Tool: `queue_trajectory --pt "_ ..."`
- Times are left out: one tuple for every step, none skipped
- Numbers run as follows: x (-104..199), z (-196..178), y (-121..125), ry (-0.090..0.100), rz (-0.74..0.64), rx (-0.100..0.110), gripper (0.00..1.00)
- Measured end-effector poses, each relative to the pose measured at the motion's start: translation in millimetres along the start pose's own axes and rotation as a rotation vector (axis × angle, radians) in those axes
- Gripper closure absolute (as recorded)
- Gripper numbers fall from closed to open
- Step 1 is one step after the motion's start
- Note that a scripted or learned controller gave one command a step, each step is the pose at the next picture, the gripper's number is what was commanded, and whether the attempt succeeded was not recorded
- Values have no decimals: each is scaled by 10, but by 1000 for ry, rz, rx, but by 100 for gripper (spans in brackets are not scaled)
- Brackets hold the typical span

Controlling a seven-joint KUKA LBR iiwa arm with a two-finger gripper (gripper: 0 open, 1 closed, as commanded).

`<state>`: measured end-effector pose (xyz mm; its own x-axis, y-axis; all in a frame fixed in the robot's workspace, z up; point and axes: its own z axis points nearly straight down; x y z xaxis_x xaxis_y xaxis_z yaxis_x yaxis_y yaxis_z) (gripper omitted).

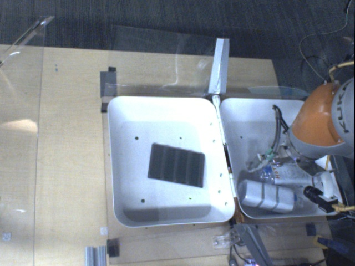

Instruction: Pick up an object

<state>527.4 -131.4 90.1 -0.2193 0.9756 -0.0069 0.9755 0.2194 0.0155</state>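
Two shallow white bins sit side by side: the left bin [119, 148] and the right bin [244, 121]. The left one holds one dark ribbed rectangular pad [176, 165]. The right one holds one grey cylinder [266, 196]

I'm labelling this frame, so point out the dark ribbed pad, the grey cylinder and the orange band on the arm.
dark ribbed pad [176, 164], camera view, centre of its top face.
grey cylinder [266, 197], camera view, middle of its side.
orange band [317, 117], camera view, its rounded upper surface.

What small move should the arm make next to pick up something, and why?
Probably a short descent at its present spot. The claw hangs low in the right bin, over a clear, crumpled item beside a grey cylinder. The dark ribbed pad in the left bin lies farther away.
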Motion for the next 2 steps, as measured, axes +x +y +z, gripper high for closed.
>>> queue_trajectory --pt "10 -119 36 1 -1 -7 100" --pt "-14 -976 707 5 -241 7 100"
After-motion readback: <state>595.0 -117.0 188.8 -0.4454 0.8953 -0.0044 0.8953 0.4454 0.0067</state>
